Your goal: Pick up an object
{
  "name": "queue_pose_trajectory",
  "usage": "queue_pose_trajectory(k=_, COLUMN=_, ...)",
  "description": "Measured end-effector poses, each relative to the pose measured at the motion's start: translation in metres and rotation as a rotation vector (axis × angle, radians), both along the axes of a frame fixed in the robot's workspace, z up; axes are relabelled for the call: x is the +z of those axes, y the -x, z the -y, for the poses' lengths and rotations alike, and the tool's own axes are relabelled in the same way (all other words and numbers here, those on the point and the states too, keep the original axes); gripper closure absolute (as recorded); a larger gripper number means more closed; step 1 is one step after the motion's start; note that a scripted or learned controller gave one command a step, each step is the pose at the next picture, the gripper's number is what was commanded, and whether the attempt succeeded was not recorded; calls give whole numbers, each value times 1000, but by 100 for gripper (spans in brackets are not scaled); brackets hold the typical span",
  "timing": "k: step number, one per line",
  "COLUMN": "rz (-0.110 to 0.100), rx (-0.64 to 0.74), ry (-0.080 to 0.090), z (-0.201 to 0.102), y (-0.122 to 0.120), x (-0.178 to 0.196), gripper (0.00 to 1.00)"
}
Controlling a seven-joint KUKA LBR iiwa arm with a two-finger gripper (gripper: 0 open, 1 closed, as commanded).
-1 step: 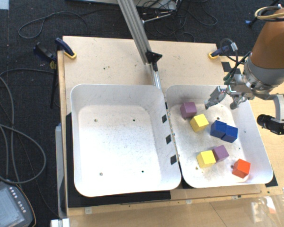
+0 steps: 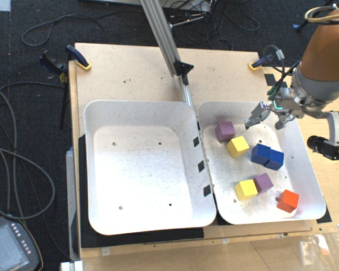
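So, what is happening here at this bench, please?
A grey and orange robot arm reaches in from the right, and its end effector hangs open over the far edge of the right bin, holding nothing. Six blocks lie in that bin: two purple, two yellow, one blue block and one orange block. The nearest to the end effector are a purple block and a yellow block.

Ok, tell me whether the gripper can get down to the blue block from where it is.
Probably yes. The gripper hangs over the right bin's far end, and the blue block lies just in front of it, top bare, with gaps to the neighbouring cubes.
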State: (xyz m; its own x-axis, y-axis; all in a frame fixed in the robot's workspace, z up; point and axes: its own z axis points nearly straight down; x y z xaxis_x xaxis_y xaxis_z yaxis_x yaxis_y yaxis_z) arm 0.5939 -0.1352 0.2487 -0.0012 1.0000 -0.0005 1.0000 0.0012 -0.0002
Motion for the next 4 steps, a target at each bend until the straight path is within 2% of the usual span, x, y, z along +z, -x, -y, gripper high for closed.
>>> queue_pose_trajectory(k=1, rz=-6, rx=-2, ry=-1, z=-2, y=-2, x=-64, gripper=0)
queue_pose_trajectory(k=2, rz=1, rx=-1, ry=-1, z=-7, y=0, x=-125, gripper=0)
queue_pose_trajectory(k=3, rz=1, rx=-1, ry=-1, z=-8, y=-1, x=-154, gripper=0)
queue_pose_trajectory(k=4, rz=1, rx=-2, ry=-1, z=-8, y=0, x=-144, gripper=100)
